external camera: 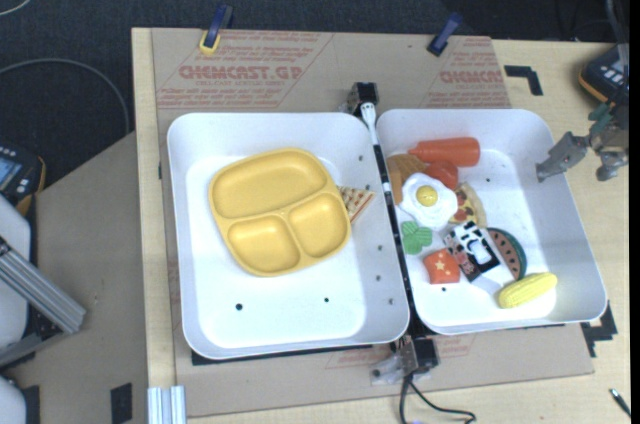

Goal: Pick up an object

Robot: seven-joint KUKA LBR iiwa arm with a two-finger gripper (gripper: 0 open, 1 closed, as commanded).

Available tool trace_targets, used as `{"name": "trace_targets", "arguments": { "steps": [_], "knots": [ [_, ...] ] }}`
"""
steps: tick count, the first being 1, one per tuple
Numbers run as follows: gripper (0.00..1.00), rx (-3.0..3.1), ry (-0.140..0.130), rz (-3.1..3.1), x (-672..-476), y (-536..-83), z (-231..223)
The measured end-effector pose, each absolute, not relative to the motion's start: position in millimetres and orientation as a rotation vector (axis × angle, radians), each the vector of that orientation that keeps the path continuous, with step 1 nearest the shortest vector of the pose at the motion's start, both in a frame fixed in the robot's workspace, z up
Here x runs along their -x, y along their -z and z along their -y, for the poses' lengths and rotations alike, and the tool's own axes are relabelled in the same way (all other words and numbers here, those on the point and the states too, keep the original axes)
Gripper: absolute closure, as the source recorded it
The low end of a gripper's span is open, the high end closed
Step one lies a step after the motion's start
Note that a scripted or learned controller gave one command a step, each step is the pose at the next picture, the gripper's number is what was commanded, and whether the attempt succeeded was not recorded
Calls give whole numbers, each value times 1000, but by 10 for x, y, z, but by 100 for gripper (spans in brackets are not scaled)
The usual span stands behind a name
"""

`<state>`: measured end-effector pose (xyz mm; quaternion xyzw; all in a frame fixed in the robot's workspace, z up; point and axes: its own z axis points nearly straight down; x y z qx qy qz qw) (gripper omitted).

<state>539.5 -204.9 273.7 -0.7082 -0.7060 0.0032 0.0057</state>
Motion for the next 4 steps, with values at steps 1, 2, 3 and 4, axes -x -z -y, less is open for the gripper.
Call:
{"name": "trace_targets", "arguments": {
  "steps": [1, 2, 3, 4],
  "knots": [
    [0, 2221, -1, 2221, -5417, -2799, 2044],
    [0, 2217, -4, 2217, -5410, -2371, 2013],
    [0, 2218, -5, 2216, -5412, -1844, 2110],
    [0, 2216, -5, 2215, -5355, -1241, 2028]
  ]
}}
